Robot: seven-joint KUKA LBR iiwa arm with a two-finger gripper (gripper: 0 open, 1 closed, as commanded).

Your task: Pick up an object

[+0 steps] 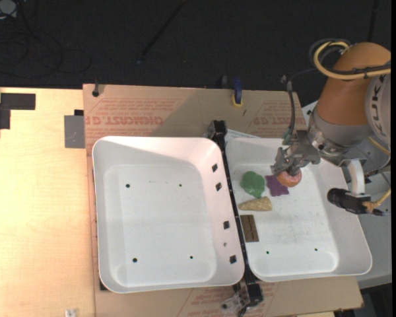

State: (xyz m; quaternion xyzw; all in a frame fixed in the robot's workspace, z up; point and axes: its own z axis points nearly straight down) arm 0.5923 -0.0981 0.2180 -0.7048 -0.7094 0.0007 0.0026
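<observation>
My gripper (pixel 289 166) hangs over the upper middle of the right bin (pixel 330 256). Directly beneath its tip is a small red-orange round object (pixel 291 177), touching or very close to it. I cannot tell whether that object is gripped or lies on the bin floor. A purple piece (pixel 276 185) sits just left of the round object. Further left lies a green lump (pixel 253 183), with a tan wedge (pixel 257 205) below it. A brown block (pixel 249 228) rests by the bin's left wall.
The left bin (pixel 112 177) stands beside the right one, the two sharing a black-clipped divider (pixel 226 207). Cardboard (pixel 152 114) lies under both bins. The arm's orange band and grey body (pixel 346 104) rise at the right.
</observation>
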